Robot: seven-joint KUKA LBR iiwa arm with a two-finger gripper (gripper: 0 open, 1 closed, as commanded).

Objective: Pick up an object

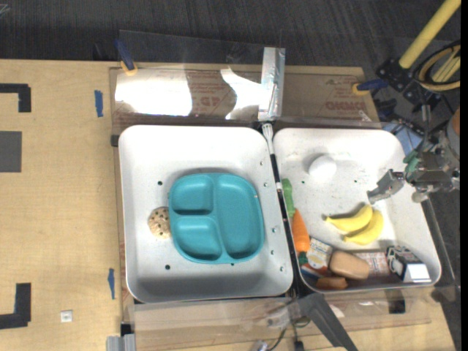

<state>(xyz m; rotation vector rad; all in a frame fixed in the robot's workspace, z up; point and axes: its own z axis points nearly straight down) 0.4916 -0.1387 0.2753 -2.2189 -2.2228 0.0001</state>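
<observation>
The fingers (386, 185) are hanging over the right bin (344, 141), near its right wall. I cannot tell how far apart they are, because they are small and blurry here. Nothing is showing between them, so it looks like they are not holding anything yet.

The closest thing to them is the banana (357, 224). It is lying just below and a little to the left of the fingers, near them but not touching. A white ball (322, 167) is sitting further off to their left. Further down from the fingers, things are crowding along the front of the bin: a brown bread roll (348, 265), an orange carrot (300, 232) and a small dark and white box (409, 266).

Way over to the left of the fingers, in the left bin (146, 196), a blue plate (217, 216) with three parts is resting, and a cookie (159, 222) is lying right beside it.

I think the job is just starting. The fingers are getting close to something to grab, probably the banana. What is left is going down, closing on one thing and lifting it up.
</observation>
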